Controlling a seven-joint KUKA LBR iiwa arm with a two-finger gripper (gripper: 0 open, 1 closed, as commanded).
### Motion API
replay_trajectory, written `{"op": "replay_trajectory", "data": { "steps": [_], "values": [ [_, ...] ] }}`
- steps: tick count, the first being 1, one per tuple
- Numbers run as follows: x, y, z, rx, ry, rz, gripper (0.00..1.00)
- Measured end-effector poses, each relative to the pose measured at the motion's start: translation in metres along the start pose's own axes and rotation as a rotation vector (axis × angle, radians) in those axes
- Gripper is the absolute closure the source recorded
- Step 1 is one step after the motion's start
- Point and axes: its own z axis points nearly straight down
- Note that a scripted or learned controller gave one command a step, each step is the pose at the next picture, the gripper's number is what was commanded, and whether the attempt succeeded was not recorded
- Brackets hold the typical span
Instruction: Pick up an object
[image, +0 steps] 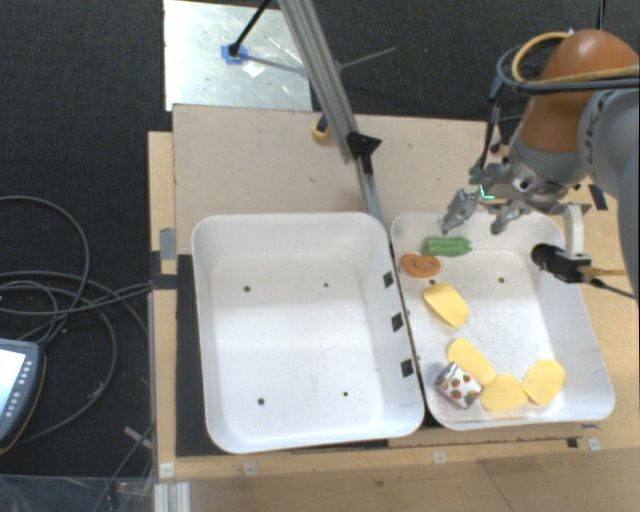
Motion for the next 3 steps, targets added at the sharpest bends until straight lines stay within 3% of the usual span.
{"op": "replay_trajectory", "data": {
  "steps": [1, 3],
  "values": [
    [0.000, 0.001, -0.003, -0.004, -0.001, -0.002, 0.00],
    [-0.003, 0.007, 0.108, -0.003, -0.001, 0.000, 0.00]
  ]
}}
